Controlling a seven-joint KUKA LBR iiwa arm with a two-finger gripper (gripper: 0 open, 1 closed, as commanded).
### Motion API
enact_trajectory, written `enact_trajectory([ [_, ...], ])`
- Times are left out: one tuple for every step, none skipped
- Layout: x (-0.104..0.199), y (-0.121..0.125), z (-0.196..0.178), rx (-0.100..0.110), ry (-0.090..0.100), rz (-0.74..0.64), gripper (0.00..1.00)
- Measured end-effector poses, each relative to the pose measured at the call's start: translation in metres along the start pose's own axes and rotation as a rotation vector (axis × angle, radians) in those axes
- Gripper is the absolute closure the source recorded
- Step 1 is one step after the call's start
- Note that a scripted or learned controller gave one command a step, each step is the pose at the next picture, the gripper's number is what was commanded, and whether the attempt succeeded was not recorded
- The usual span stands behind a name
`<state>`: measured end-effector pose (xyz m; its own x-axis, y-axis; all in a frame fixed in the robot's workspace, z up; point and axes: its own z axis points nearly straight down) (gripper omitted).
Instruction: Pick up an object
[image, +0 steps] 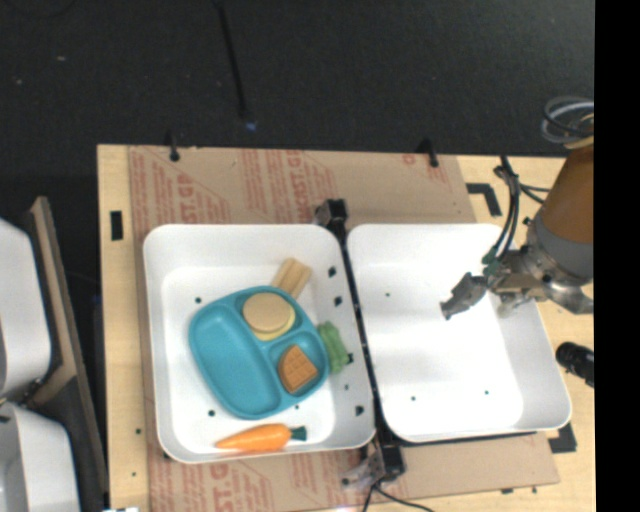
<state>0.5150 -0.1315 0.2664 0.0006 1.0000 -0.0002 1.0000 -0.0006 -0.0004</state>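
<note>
My gripper (488, 299) hangs open over the right side of the right bin (430, 400), with nothing between its fingers. All the objects lie in the left bin (165, 300), well apart from the gripper. A blue divided tray (232, 360) sits in the middle of that bin. On the tray rest a round tan biscuit (270, 313) and a brown waffle-like piece (298, 369). A pale wooden block (293, 275) pokes out behind the tray. A green piece (333, 346) lies against the tray's right edge. An orange carrot (258, 437) lies along the front wall.
The two bins meet at a dark divider (350, 310) with a clamp at its far end. The bench top (250, 185) is cardboard-covered. A white and wooden fixture (30, 330) stands off the bench to the left.
</note>
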Motion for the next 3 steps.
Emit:
enact_trajectory([
  [0.000,0.000,-0.001,-0.001,0.000,0.000,0.00],
  [0.001,0.000,0.062,0.005,0.001,0.000,0.00],
  [0.005,-0.006,0.106,0.003,0.001,0.000,0.00],
])
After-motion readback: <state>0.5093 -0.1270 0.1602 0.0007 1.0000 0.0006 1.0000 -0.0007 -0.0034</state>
